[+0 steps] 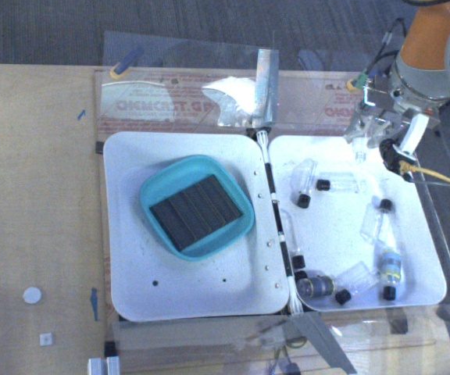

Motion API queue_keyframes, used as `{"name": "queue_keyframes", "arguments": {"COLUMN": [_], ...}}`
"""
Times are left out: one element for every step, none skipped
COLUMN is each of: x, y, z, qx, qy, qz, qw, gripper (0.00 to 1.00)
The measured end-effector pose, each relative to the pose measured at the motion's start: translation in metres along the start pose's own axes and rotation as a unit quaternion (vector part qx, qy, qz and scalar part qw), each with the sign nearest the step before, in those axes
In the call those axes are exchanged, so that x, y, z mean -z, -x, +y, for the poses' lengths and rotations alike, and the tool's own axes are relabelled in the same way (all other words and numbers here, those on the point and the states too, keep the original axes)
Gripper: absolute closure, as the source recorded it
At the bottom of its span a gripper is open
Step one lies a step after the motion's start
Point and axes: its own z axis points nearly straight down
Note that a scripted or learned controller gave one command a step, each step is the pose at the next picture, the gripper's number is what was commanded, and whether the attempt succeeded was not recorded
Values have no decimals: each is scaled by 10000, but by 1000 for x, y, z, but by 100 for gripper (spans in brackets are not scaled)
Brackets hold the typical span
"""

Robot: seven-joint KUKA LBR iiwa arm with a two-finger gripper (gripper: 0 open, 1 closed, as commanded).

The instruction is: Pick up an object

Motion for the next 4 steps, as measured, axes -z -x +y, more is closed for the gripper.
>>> {"name": "queue_keyframes", "arguments": {"x": [-24,-13,-3,7], "y": [-64,-65,-67,-68], "z": [-22,-21,-21,-21], "qx": [-124,-105,-89,-74], "qy": [-32,-22,-12,0], "qz": [4,-6,-12,-20], "qw": [9999,9999,10000,10000], "gripper": [100,100,100,100]}}
